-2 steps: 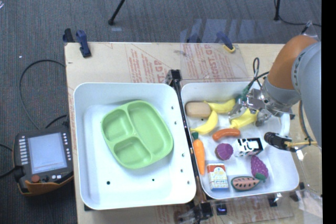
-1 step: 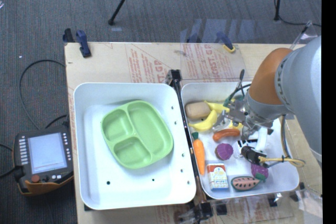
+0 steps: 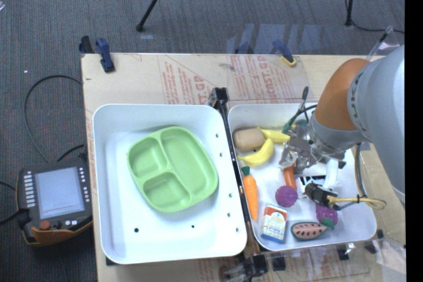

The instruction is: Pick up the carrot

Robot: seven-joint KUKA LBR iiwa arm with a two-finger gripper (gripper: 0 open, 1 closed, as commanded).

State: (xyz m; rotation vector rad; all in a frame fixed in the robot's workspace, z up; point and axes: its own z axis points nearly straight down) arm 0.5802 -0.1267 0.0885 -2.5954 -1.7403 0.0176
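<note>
Carrot (image 3: 250,193) lies lengthwise along the right bin's (image 3: 367,224) left wall, left of our gripper (image 3: 291,165); whether the gripper is open or closed, we cannot tell.

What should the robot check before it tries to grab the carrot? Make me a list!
1. Carrot is in the right bin, along its left wall: ok.
2. Top of the carrot is uncovered: ok.
3. Gripper is over the carrot: not ok, it is to the right, near a small orange item.
4. Room around the carrot: not ok, the banana touches its green top and the wall is close.
5. Fingers ready to grab: cannot tell.
</note>
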